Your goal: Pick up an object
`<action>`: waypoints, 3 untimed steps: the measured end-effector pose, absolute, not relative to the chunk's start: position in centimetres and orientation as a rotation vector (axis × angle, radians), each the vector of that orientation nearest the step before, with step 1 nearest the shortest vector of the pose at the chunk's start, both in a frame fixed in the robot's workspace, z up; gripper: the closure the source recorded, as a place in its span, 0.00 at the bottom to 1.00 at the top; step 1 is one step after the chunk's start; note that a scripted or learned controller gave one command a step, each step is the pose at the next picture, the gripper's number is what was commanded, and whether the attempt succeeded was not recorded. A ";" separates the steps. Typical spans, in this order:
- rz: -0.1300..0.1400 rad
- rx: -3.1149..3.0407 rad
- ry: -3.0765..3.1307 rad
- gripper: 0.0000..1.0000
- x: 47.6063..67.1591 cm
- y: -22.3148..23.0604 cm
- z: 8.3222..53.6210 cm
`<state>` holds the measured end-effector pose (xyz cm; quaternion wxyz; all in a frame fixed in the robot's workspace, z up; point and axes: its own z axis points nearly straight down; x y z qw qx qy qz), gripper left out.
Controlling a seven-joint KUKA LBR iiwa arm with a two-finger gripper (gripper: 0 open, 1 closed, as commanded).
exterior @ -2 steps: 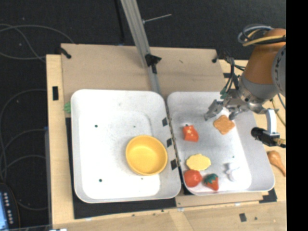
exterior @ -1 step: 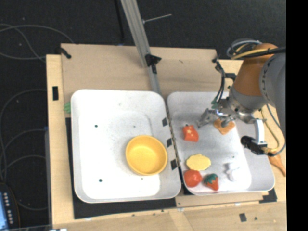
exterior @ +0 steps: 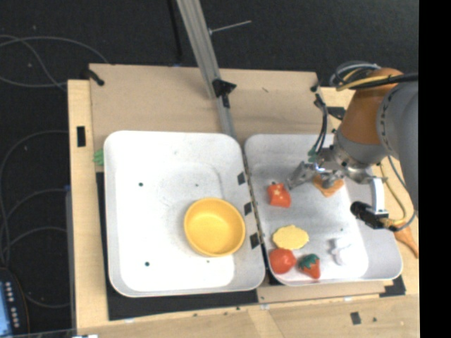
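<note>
The end effector (exterior: 320, 174) hovers over the right bin (exterior: 377, 263), its grip state indiscernible, near an orange object (exterior: 329, 184) and a red pepper (exterior: 279, 195).

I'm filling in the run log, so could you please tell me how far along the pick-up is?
Done: the arm has reached over the right bin. In hand: the gripper sits low by a small orange object, though whether it holds it cannot be seen. Left: a clear lift. The red pieces, yellow piece and yellow bowl lie untouched.
</note>
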<state>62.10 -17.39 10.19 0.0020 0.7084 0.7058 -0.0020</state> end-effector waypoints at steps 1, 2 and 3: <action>0.001 2.222 2.211 1.00 62.2 -17.4 11.4; 0.002 2.218 2.223 1.00 62.8 -17.4 17.4; 0.002 2.216 2.225 1.00 63.3 -16.6 22.6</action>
